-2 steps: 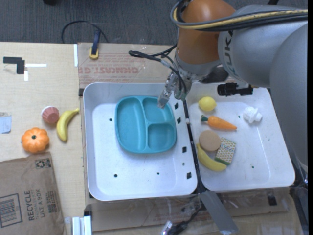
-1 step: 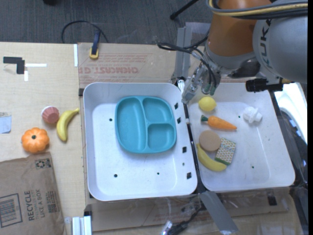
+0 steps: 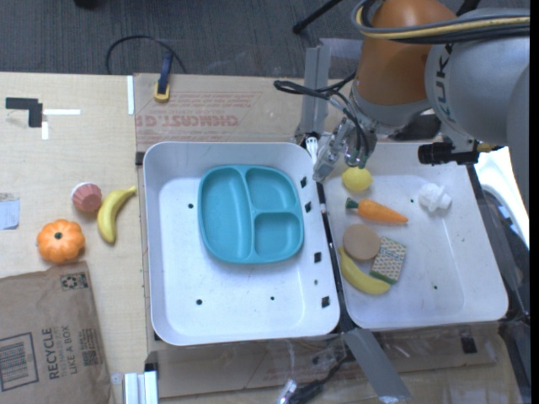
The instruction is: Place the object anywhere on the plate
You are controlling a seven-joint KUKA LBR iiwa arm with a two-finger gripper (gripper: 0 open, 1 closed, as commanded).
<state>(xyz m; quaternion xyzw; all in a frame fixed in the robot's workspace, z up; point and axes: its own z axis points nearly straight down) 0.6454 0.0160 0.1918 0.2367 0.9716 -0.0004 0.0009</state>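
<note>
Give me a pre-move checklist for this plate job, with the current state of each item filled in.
1. Plate in reach and unobstructed: the blue plate lies flat in the left bin, nothing on it. Ok.
2. Object between the fingers: the pincer hangs at the right bin's upper left corner, next to the yellow ball, but no grasp is visible. Cannot tell.
3. Other candidates accessible: carrot lies apart; the banana is tucked under the round tan piece and sponge. Ok for the carrot only.
4. Path to the plate: only the low bin walls between. Ok.
5. Task done: no object on the plate. Not ok.
</note>
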